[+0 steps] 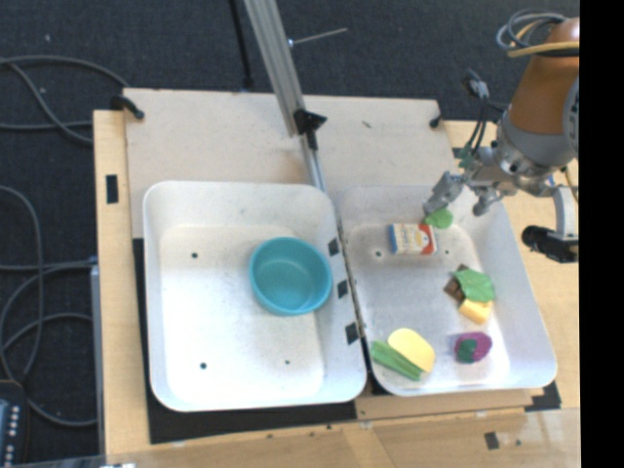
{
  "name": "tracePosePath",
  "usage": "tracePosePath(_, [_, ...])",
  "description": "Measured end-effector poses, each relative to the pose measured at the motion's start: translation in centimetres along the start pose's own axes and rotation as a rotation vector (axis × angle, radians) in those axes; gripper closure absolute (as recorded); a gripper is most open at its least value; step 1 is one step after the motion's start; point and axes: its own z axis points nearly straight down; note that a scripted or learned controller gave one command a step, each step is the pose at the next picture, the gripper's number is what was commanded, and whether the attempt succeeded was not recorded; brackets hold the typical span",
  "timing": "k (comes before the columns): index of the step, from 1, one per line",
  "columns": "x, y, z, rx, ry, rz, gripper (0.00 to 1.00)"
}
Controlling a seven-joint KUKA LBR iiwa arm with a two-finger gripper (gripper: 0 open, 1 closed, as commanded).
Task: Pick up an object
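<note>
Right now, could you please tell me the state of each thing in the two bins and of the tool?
Teal bowl: upright, in the left bin.
Small carton: lying on its side, in the right bin.
Yellow and green item: lying near the right bin's front edge.
Purple item: resting apart from the others.
Tool: above the right bin's back edge, holding nothing visible.

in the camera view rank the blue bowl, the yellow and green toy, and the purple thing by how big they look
1. blue bowl, clearly largest
2. yellow and green toy
3. purple thing, smallest
</note>
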Motion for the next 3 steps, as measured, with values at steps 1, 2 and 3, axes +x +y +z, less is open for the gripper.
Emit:
tracePosePath(1, [0.0,0.0,0.0,0.000,-0.001,0.000,0.00])
tracePosePath(2, [0.1,-0.5,6.2,0.006,-0.001,0.003,0.00])
tracePosePath(3, [-0.1,-0.4,11.1,-0.002,-0.002,0.006,0.00])
